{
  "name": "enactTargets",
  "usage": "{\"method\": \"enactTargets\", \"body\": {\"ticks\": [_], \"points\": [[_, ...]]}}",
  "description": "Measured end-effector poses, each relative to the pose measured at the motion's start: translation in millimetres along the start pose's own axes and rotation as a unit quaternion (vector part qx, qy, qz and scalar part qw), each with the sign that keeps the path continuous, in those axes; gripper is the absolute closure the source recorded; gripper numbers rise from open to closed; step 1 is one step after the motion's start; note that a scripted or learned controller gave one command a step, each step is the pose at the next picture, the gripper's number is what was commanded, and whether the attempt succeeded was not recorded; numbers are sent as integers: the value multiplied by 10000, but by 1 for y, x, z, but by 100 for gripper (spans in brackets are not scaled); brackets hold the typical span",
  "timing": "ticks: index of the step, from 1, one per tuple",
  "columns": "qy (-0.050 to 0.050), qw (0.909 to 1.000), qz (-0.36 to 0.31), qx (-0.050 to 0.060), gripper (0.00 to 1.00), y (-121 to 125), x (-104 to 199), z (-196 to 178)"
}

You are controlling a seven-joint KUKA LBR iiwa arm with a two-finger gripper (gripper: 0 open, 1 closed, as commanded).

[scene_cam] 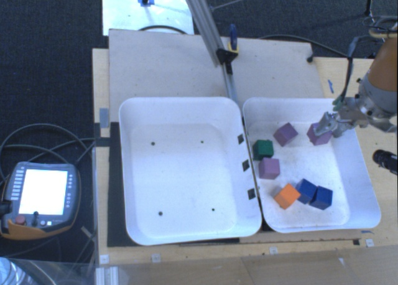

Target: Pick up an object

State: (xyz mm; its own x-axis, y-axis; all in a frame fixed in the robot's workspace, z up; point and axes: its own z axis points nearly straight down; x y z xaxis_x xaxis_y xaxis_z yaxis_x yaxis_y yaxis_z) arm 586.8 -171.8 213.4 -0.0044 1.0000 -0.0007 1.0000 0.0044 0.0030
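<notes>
Three purple cubes [285, 134], two blue [314, 193], one green [263, 149], one orange [286, 196]; gripper [323, 129] state unclear.

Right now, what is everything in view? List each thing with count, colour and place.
purple blocks: three, purple, right bin; one at the gripper
green block: one, green, right bin near the divider
orange block: one, orange, right bin, front
blue blocks: two, blue, right bin, side by side next to the orange block
bins: two, white, side by side on the bench
pendant: one, grey and orange, left of the bench
gripper: one, grey, over the right bin's far side
</notes>
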Motion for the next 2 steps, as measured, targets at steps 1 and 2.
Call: {"method": "enactTargets", "body": {"ticks": [1, 2], "points": [[12, 10000, -24, 13, 100, 1, 45, -2], [17, 10000, -27, 18, 100, -16, 97, -6]]}}
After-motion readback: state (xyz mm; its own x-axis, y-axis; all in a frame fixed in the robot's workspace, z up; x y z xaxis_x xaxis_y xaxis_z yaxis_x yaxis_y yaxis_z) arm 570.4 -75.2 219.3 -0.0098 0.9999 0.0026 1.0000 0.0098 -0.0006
